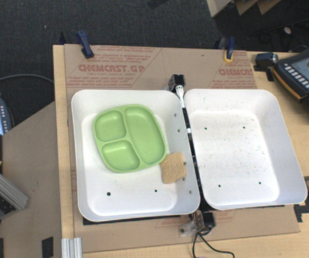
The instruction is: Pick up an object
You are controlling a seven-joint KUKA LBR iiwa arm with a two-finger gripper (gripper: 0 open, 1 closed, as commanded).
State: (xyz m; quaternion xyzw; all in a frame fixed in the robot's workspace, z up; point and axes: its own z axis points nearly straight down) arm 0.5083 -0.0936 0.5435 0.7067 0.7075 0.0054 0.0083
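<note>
A light green divided plate (129, 138) with three compartments lies in the left white bin (90, 198), toward its upper middle. A small tan, sponge-like square (173, 167) rests just off the plate's lower right corner, close to the bin's right wall.
The right white bin (240, 149) sits beside the left one, its floor speckled with dark specks. Both bins rest on a cardboard sheet (116, 63) held by blue clamps at the back. A black device (299, 77) lies at the far right.
</note>
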